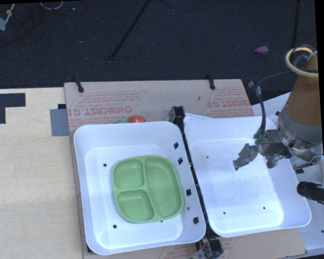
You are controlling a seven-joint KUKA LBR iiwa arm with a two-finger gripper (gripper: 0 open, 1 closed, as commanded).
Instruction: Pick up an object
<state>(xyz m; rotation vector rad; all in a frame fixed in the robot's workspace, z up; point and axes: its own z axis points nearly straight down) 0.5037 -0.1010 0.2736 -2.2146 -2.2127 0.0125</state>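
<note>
Left bin [92,158]: plain white; holds pale green divided plate [147,188], one even shade. Right bin [232,204]: white with faint dark specks. Counter [29,189]: light wood grain. Cardboard sheet [149,99] beneath bins: tan, red print. Tool [251,154]: dull grey. Arm [305,98]: orange band over grey.

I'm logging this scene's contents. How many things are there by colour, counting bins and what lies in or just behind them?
White shallow plastic bins: 2
Green three-compartment plastic plate: 1
Small red-orange round object behind the left bin: 1
Total: 4
</note>
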